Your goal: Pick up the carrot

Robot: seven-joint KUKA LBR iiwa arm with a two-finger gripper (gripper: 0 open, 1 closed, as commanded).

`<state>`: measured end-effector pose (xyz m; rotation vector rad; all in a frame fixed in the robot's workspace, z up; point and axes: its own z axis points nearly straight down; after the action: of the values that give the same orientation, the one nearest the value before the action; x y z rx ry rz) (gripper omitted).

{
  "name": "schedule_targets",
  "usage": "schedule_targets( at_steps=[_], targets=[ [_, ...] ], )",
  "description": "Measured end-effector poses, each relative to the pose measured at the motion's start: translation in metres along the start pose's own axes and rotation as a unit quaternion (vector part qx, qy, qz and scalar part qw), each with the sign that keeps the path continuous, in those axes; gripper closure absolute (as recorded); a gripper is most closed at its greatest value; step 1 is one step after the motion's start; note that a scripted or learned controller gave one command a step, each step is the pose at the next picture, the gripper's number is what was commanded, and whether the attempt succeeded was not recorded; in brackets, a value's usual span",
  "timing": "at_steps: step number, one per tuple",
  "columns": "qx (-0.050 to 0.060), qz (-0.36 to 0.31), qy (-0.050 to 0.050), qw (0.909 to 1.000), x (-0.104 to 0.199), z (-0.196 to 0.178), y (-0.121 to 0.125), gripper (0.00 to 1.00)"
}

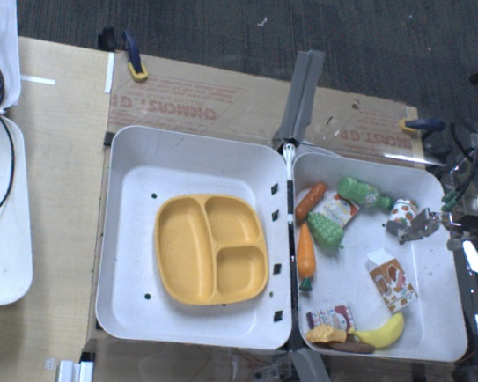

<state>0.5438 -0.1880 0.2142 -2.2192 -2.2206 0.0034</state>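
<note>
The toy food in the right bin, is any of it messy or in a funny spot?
Yes. The food lies scattered at all angles. The carrot lies pressed along the right bin's left wall beside a second orange piece. The banana sits in a small pile by the front edge. The yellow plate sits neatly.

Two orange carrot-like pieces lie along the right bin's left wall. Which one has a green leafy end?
The lower carrot, the brighter orange one, has a green tip at its near end. The upper one is redder and shows no green.
</note>
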Motion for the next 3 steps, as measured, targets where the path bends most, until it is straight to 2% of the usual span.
schedule_targets(
  at_steps=[1,2,3],
  targets=[
    [0.000,-0.055,0.000,0.9985,0.094,0.019,0.000,0.00],
    [0.001,-0.051,0.000,0.9987,0.176,0.024,-0.015,0.00],
    [0.000,-0.106,0.000,0.9944,0.188,0.024,-0.051,0.00]
  ],
)
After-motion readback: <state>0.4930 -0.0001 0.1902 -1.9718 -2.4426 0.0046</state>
